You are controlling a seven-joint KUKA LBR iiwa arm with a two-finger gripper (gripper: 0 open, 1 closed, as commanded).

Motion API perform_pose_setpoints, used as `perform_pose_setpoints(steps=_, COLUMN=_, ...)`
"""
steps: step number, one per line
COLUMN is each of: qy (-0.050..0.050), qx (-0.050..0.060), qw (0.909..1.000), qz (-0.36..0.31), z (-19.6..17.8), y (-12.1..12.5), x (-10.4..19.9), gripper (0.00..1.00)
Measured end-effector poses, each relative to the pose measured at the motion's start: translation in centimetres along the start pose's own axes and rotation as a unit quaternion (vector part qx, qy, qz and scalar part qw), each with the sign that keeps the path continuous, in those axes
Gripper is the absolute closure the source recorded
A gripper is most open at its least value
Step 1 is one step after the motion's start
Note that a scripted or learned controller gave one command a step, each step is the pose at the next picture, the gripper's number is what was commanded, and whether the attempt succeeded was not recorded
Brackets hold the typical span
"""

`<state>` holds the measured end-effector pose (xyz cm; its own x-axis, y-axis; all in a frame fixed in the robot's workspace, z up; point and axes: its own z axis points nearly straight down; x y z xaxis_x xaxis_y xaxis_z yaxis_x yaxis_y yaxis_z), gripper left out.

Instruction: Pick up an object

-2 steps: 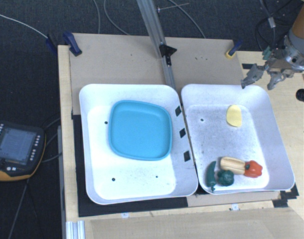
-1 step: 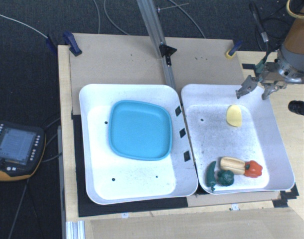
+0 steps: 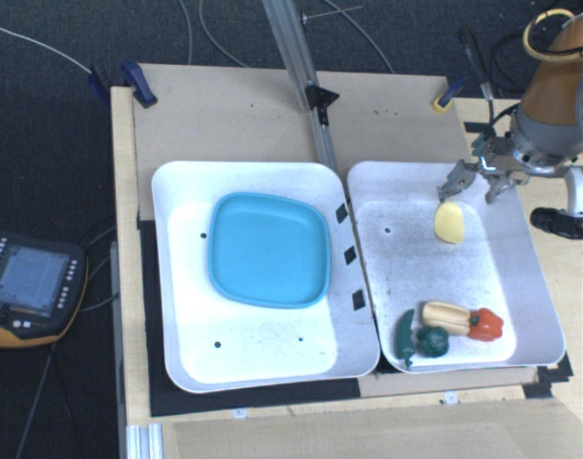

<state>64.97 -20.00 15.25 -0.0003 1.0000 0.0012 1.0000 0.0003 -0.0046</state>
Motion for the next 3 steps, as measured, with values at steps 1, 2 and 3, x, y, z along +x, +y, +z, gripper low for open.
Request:
perform_pose_setpoints(steps=1, qy=0.000, qx=-0.001, qw=1.0000, qz=0.000, z=5.3, y=-0.1, x=0.0, gripper=0.00)
perform_pose_setpoints(steps=2, qy=-0.001, qx=-0.004, qw=1.0000, qz=0.000, z=3.8, y=0.1, x=0.0, gripper=1.00)
perform_pose_setpoints(steps=3, qy=-0.001, qx=-0.005, qw=1.0000, qz=0.000, z=-1.5, y=-0.6, x=-0.6, gripper=1.00)
